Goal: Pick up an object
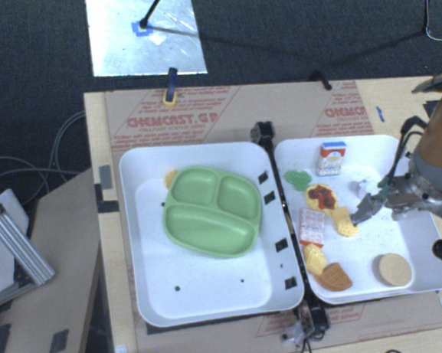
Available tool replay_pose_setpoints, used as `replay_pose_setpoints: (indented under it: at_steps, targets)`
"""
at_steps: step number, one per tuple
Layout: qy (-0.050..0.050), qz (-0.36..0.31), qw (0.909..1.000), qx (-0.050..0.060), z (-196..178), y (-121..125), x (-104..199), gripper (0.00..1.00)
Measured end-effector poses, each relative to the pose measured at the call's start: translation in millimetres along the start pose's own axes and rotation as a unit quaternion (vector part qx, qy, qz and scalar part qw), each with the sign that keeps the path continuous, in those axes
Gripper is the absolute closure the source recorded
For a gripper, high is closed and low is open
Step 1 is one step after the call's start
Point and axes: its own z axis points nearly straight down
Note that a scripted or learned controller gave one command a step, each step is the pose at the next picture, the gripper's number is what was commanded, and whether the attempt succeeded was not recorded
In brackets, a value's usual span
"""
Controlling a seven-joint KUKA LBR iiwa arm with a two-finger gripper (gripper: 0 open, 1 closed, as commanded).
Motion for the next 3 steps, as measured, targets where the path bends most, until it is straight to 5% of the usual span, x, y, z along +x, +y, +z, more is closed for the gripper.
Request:
replay_pose_setpoints:
  at_steps: [1,3]
  targets:
    - [-0.001,-0.002,1.0,-0.006,-5.5,2.9,0.2,0.0]
    - [-0.001,-0.001,1.0,-0.004,78.9,0.4,-3.7,0.0]
